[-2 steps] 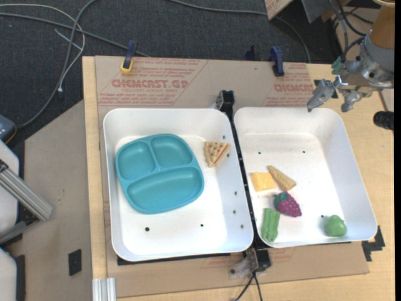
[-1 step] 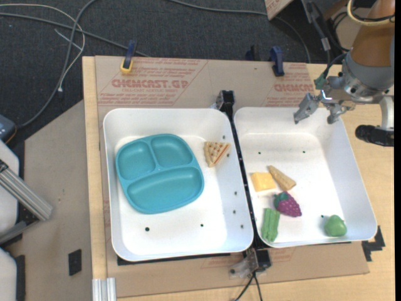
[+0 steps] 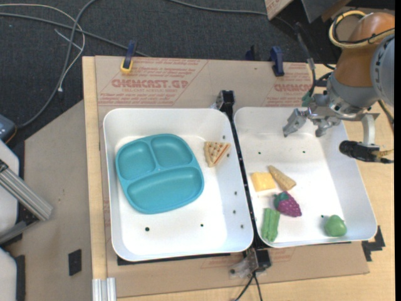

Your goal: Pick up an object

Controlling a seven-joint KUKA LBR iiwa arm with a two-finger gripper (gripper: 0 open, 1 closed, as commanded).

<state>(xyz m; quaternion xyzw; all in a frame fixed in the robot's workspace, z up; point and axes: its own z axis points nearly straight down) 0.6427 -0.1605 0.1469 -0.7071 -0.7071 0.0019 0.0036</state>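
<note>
My gripper (image 3: 307,125) hangs open over the far part of the right bin (image 3: 351,168), its grey fingers spread with nothing between them. Well in front of it lie a yellow cheese square (image 3: 262,181), a tan wedge (image 3: 282,178), purple grapes (image 3: 287,204), a green vegetable stick (image 3: 270,224) and a green pepper (image 3: 334,226). In the left bin (image 3: 119,231) a teal divided plate (image 3: 160,172) sits beside a waffle-patterned wedge (image 3: 215,152).
The bins stand side by side on a cardboard sheet (image 3: 163,80) held by blue clamps (image 3: 130,55). Cables run across the dark floor behind the bench. A black part (image 3: 357,148) juts from the arm over the right bin's right rim.
</note>
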